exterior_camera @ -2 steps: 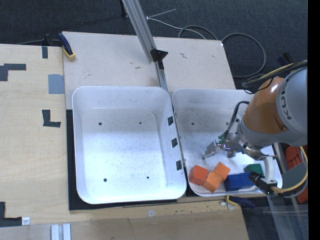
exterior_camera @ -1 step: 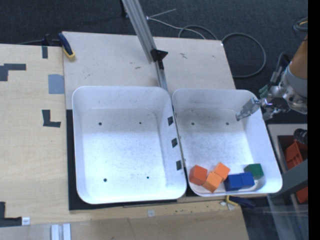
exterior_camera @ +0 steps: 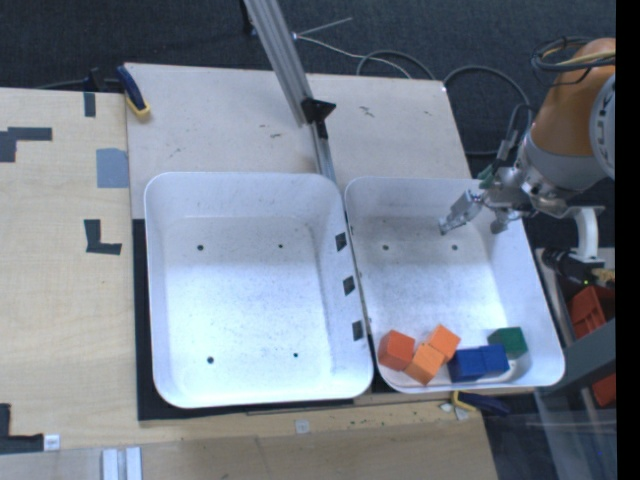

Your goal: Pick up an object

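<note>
Several small blocks lie along the near edge of the right bin (exterior_camera: 520,268): an orange block (exterior_camera: 397,349), two more orange ones (exterior_camera: 443,342) (exterior_camera: 425,365), a blue block (exterior_camera: 478,363) and a green block (exterior_camera: 510,341). My gripper (exterior_camera: 472,224) hangs over the far right part of the same bin, well behind the blocks. It is open, with nothing between its fingers (exterior_camera: 449,222).
The left bin (exterior_camera: 160,268) stands beside the right one, with a shared ridge between them. A metal rail (exterior_camera: 285,53) slants in from the top to the bins' far edge. Cables lie on the bench behind the right bin.
</note>
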Controlling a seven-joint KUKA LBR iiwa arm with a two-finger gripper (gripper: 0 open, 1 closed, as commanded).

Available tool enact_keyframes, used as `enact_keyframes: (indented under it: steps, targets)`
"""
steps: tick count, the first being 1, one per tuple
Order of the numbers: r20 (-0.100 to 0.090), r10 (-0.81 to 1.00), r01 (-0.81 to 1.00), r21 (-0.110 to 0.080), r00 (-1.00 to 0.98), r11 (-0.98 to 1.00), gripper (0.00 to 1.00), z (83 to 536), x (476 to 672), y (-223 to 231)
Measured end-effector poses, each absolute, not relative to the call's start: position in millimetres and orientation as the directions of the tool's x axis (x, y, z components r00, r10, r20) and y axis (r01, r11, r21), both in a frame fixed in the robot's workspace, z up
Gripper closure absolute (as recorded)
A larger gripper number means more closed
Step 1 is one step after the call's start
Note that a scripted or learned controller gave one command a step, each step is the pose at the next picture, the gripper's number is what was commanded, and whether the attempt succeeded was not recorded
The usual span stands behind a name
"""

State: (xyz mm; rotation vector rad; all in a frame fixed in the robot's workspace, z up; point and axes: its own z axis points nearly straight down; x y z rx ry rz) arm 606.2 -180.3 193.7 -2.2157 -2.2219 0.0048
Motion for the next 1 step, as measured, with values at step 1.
enact_keyframes:
  steps: [1]
  targets:
    - [-0.001,1.000,1.000,0.004,-0.004,0.004,0.00,239.1,621.4,-167.3]
